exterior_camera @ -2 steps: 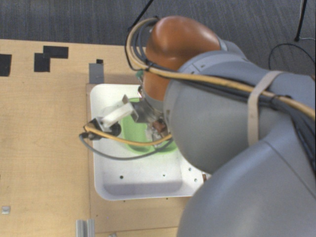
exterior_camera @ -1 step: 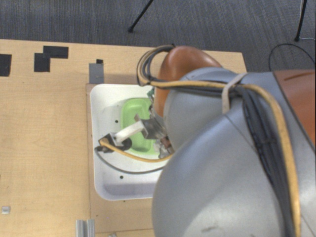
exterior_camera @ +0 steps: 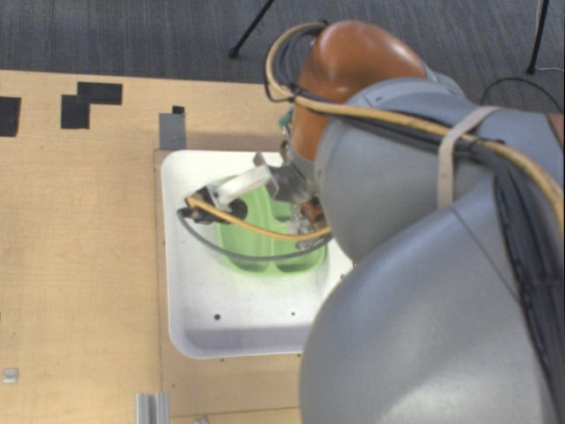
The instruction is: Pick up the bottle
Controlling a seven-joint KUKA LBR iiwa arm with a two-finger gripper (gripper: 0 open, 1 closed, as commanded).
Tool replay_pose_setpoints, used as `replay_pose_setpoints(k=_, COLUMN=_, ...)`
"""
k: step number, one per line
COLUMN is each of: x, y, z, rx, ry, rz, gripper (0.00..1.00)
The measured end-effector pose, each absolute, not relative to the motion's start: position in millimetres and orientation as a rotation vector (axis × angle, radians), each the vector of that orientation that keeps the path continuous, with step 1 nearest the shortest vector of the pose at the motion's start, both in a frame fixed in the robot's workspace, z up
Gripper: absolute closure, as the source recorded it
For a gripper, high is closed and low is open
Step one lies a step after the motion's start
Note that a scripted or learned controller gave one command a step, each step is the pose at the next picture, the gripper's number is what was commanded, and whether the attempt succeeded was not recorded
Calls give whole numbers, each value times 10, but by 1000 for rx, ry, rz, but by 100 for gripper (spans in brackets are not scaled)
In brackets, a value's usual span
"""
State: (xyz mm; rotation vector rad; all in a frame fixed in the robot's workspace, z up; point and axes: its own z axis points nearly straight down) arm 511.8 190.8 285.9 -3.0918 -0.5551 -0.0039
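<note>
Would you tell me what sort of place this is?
Probably a robotics lab: a grey robot arm with an orange band over a shallow white bin on a pale wooden bench, black stand legs behind.

Bottle (exterior_camera: 265, 244) in bin (exterior_camera: 229, 325), rt of ctr, beneath arm (exterior_camera: 424, 263); arm covers bin's rt part.

No text, label, brand, number or sign is legible from here. The black patches (exterior_camera: 88, 102) on the bench (exterior_camera: 79, 237) are plain shapes without characters. The white bin (exterior_camera: 247, 329) and the arm (exterior_camera: 459, 237) carry no readable marking.
</note>
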Motion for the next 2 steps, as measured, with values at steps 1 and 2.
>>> replay_pose_setpoints(k=1, x=4864, y=1414, z=2091, rx=-3124, ry=-320, rz=3, gripper=100)
replay_pose_setpoints(k=2, x=4869, y=696, z=2538, rx=-3125, ry=-321, rz=0, gripper=100)
